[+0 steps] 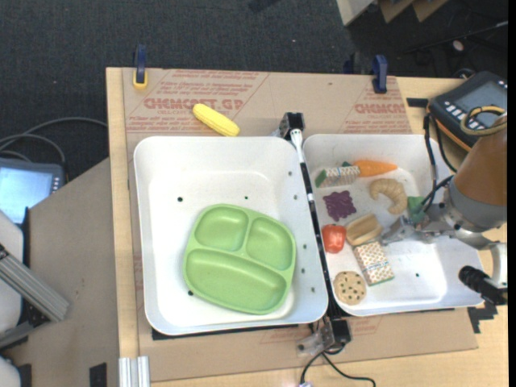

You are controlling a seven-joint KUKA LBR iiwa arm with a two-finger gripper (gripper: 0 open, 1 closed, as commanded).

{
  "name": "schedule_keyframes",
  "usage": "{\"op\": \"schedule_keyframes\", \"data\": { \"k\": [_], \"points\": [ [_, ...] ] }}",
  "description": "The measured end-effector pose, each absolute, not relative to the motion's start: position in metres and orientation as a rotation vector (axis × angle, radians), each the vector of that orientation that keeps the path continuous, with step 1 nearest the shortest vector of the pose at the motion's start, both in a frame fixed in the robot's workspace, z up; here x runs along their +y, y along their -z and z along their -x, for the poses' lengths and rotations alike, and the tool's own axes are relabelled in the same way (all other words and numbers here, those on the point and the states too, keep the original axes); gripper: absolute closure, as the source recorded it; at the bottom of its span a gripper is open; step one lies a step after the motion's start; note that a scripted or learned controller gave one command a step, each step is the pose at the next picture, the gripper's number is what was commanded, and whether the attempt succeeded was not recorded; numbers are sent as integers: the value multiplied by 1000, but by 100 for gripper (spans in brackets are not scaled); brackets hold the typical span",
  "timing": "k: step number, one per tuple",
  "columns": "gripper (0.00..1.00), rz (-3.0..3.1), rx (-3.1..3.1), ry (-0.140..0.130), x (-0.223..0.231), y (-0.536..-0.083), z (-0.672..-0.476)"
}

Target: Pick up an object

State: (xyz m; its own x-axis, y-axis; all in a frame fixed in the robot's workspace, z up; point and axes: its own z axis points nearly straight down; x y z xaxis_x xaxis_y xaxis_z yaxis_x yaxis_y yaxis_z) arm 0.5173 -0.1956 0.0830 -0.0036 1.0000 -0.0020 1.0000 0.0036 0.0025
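Gripper hangs low in the right shallow white bin, beside a tan bread-like block; whether its fingers are parted, I cannot tell. A smooth green sectioned plastic plate lies in the left bin.

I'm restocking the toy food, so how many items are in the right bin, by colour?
Orange: 1, carrot
Purple: 1, grapes
Red: 1, tomato
Tan or brown: 4, croissant, bread piece, cracker, cookie
Green: 1, small piece by the gripper
Mixed colours: 1, bar
Total: 9
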Motion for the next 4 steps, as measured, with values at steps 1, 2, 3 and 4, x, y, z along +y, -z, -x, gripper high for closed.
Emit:
{"op": "schedule_keyframes", "data": {
  "k": [1, 2, 3, 4],
  "points": [
    [0, -2214, 2221, -3, -192, -85, -565],
    [0, -2211, 2226, -6, -157, -85, -626],
    [100, -2215, 2222, -1, -160, -96, -624],
    [100, -2204, 2225, -17, -82, -192, -671]
  ]
}}
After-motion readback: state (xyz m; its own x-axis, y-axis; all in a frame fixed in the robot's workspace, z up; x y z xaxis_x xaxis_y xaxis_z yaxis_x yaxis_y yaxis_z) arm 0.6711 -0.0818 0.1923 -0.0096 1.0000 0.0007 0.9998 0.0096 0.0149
